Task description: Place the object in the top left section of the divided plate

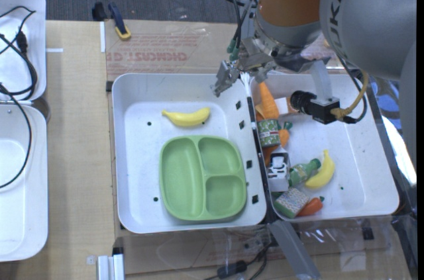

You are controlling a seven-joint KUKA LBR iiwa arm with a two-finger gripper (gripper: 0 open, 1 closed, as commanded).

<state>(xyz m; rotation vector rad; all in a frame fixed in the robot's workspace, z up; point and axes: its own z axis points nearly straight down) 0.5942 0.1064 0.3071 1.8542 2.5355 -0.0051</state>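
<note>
A green divided plate (202, 177) lies in the left bin (132, 159), with nothing in its three sections. A yellow banana (187, 116) rests on the bin floor just beyond the plate's far edge, touching neither the plate nor my gripper. My gripper (233, 79) hangs over the far end of the wall between the two bins, to the upper right of the banana. It looks open, and I see nothing between its fingers.
The right bin (371, 159) holds several items: an orange carrot (266, 100) just below the gripper, a green can (269, 132), a second banana (322, 171), a small bottle (301, 173) and a black-and-white box (278, 165). A black fitting with a cable (317, 105) hangs off the arm.
</note>
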